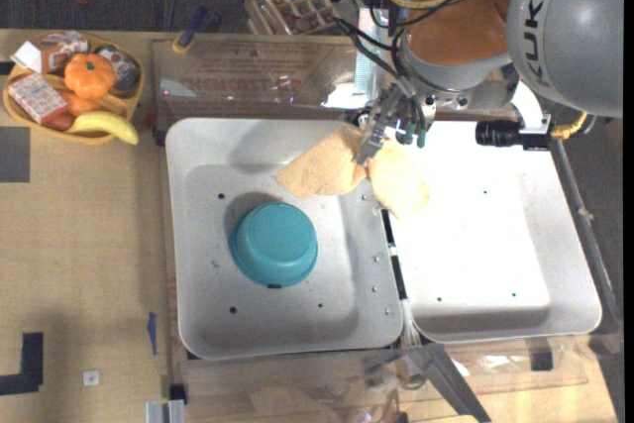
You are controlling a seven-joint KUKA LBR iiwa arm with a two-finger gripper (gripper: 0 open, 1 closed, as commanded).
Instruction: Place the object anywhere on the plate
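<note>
Behind the teal plate (275, 244), at the left bin's (198, 312) far right corner, the gripper (381, 136) comes down over a tan, floppy object (322, 168) that drapes across the divide into the right bin (515, 253). Whether that gripper grips it I cannot tell, since wrist and cables hide it. Left of the plate, on the table (79, 263), sits a basket of toy fruit (71, 86).

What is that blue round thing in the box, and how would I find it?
Look at the left white bin, the one further from the grey arm. Near its middle sits a teal bowl, turned upside down. It is the bin's one blue, round, solid-looking thing; the tan floppy pieces lie higher up, by the robot's hand.
</note>
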